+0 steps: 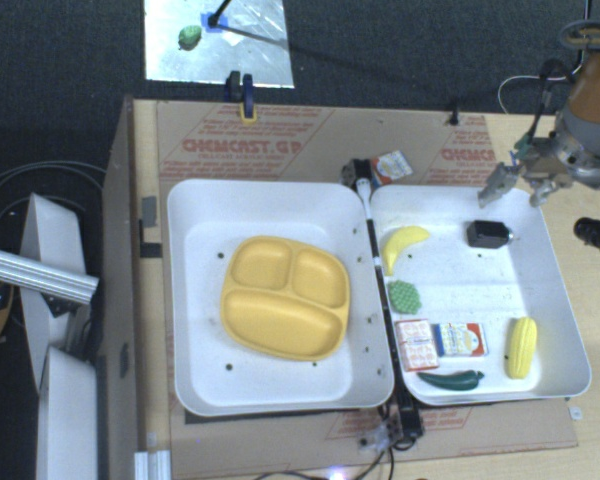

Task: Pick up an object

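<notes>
- Above the far right corner of the right bin [565,298], the gripper [515,189] hangs with its two fingers spread and nothing between them.
- Grey arm [592,133] enters from the right edge, wrist over the bin's far rim.
- Nearest object: a small black block [488,233], lying on the bin floor just below and slightly left of the fingertips, not touching them.
- Banana [403,245] lies at the bin's far left, near the divider between the bins, well apart from the gripper.
- Green textured piece [404,296] sits just below the banana.
- Red-and-white carton [441,342] lies flat near the front, with a dark green pepper [452,379] just in front of it.
- Corn cob [521,346] lies at the front right, upright along the bin wall.
- Left bin [195,268] holds a yellow divided plate [285,297], centred.
</notes>
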`<move>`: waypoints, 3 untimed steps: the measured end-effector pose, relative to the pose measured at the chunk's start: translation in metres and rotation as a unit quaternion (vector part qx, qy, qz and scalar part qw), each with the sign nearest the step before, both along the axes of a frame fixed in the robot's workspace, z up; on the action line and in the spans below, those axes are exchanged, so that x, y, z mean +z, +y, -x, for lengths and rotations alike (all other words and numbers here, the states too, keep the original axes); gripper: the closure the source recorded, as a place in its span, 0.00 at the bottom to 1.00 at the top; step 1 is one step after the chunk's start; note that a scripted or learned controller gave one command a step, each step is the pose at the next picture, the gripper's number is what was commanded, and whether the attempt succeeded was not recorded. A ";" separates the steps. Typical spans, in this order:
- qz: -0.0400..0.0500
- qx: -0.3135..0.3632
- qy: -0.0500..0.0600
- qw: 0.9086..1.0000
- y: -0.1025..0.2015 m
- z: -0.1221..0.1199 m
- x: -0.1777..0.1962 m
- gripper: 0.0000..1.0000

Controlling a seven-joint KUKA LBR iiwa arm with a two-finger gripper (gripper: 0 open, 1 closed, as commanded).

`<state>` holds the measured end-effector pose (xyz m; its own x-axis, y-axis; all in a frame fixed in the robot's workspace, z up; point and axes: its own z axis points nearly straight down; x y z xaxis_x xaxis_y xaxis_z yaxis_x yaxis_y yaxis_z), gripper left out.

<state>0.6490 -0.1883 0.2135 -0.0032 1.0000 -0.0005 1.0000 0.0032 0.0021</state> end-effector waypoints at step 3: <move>0.002 0.001 -0.004 1.000 -0.007 -0.023 -0.103 0.00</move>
